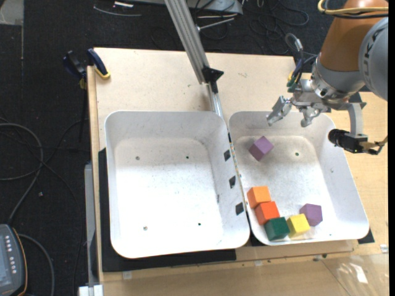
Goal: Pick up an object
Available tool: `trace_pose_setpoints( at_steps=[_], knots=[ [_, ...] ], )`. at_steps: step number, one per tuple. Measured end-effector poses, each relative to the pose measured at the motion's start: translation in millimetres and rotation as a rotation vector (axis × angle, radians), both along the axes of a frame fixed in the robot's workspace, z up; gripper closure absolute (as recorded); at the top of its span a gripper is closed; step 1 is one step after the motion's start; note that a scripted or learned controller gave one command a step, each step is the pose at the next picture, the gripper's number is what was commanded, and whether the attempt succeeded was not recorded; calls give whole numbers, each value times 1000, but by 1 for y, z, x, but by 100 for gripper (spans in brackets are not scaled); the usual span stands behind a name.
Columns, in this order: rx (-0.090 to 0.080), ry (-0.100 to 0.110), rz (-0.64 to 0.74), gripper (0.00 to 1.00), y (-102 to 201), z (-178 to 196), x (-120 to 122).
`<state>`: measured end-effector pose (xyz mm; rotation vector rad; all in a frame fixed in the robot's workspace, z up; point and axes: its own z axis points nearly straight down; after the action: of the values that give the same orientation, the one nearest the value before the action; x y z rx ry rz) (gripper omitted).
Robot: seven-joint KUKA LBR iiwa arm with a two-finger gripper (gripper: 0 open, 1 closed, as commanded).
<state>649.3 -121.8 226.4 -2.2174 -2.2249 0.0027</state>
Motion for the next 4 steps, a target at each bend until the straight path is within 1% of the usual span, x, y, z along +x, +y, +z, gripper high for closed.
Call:
trace_pose_setpoints(
  at_steps=[1,2,3,4],
  knots=[
    [2,6,1,0,16,-116,31],
    [1,2,-5,0,20,-133,8],
    [0,-4,-5,100,20,-120,10],
    [0,-3,-6,0,20,-121,10]
  ],
)
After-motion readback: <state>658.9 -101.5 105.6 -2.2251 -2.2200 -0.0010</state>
